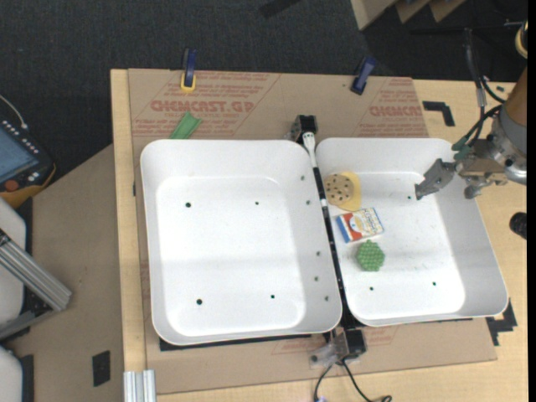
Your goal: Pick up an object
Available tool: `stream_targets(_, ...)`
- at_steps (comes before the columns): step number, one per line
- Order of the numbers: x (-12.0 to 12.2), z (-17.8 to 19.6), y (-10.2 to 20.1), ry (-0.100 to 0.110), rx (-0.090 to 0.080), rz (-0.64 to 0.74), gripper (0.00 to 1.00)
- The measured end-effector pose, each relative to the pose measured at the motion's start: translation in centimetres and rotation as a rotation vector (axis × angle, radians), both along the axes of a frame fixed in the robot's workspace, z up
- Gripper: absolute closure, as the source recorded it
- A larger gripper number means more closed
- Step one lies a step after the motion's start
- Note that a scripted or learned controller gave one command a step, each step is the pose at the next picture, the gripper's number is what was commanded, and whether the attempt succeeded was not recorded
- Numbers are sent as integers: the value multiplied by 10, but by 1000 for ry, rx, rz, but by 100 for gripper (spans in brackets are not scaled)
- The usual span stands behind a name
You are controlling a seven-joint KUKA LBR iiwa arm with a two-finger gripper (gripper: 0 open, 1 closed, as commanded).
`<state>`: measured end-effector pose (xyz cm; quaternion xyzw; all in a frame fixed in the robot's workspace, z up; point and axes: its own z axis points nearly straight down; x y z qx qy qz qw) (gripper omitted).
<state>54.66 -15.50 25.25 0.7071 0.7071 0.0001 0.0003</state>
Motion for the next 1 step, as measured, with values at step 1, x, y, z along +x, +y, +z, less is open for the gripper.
stream_targets(1,1,11,0,-3,-1,1,100)
